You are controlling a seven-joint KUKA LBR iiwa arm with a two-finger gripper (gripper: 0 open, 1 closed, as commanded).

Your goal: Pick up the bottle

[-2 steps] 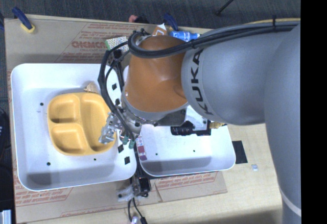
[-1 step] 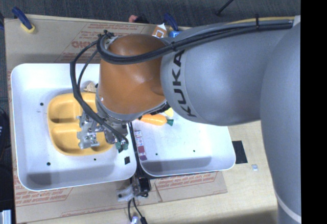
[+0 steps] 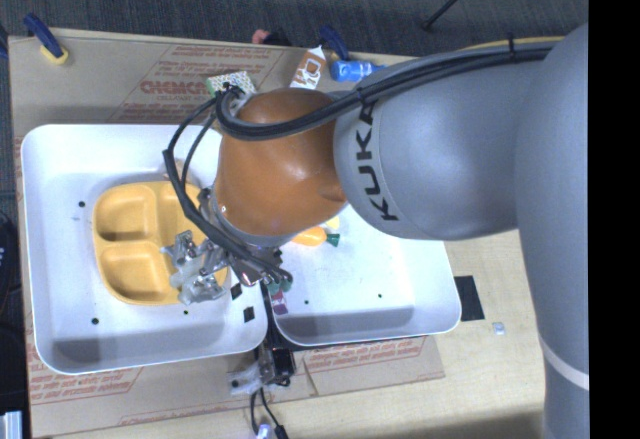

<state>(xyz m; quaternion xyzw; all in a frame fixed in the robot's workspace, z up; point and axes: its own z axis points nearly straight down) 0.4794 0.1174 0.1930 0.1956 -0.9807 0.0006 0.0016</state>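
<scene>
Camera view: the metal two-finger gripper [image 3: 198, 272] is hovering left of centre; jaw state unclear; no bottle is identifiable nearby.

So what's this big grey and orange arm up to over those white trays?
The arm reaches in from the right and hangs low over the left bin, with its gripper down beside a yellow divided tray. It is meant to pick up a bottle, but I can't see one between its fingers. A small orange and green object peeks out in the right bin.
</scene>
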